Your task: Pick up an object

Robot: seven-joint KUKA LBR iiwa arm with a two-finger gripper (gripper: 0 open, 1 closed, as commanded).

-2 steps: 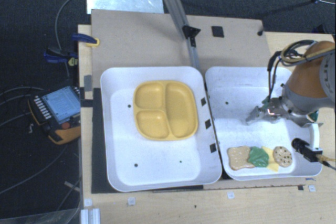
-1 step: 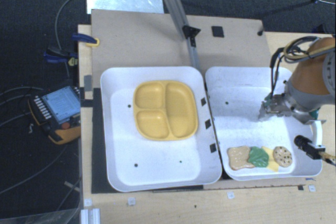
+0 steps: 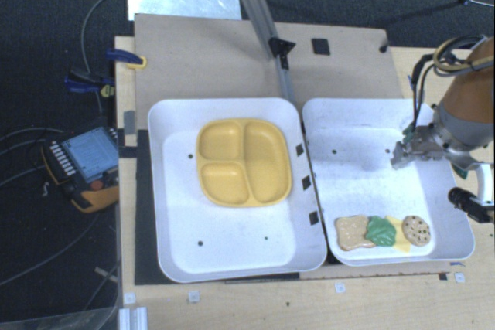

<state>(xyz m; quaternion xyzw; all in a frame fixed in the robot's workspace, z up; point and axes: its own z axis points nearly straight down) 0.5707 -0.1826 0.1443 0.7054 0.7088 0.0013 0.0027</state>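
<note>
Grey arm [image 3: 462, 134], smooth and rounded, with a broad orange band [image 3: 473, 93] above the wrist; thin dark cables [image 3: 420, 89] looped in arcs alongside; at the tip, small blocky jaws of dull grey metal, paler at the edges.

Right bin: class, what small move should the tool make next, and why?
Probably shift the tool toward the view's bottom, over the cookie. The tool sits above bare floor of the right bin, while toast, green piece and cookie lie in a row by its near wall, the cookie nearest the tool.
</note>
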